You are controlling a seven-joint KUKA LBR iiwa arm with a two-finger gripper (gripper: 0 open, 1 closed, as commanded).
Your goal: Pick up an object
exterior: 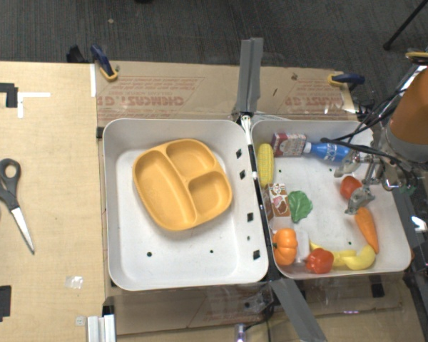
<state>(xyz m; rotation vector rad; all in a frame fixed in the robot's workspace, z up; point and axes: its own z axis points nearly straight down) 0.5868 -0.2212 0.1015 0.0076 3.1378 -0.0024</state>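
The grey arm with its orange band (416, 112) entered from the right edge of the frame, and its two-finger gripper (359, 191) hung low over the right part of the right-hand shallow white bin (399, 262). A small red tomato-like toy (350, 186) sat at the metal fingers (357, 202), touching or just under them, but whether it lay between them could not be told, nor could how far apart the fingers stood. Just below the gripper lay an orange plastic carrot (367, 228), tilted along the bin's right side. Along the bin's lower edge sat a small orange pumpkin (284, 246), a red pepper (319, 260) and a yellow banana (353, 259), the last two touching. Nearer the bin's left wall stood a yellow corn cob (265, 162), a brown-and-white packet (278, 201) below it, and a green leafy toy (299, 205) just beside the packet. At the upper edge lay a red-labelled box (290, 144) and a blue-and-white bottle (331, 150) on its side. The left-hand white bin (128, 262) held a yellow three-compartment plastic plate (182, 184), lying flat near its middle. On the tan bench at the left of the frame lay grey-handled scissors (11, 194).
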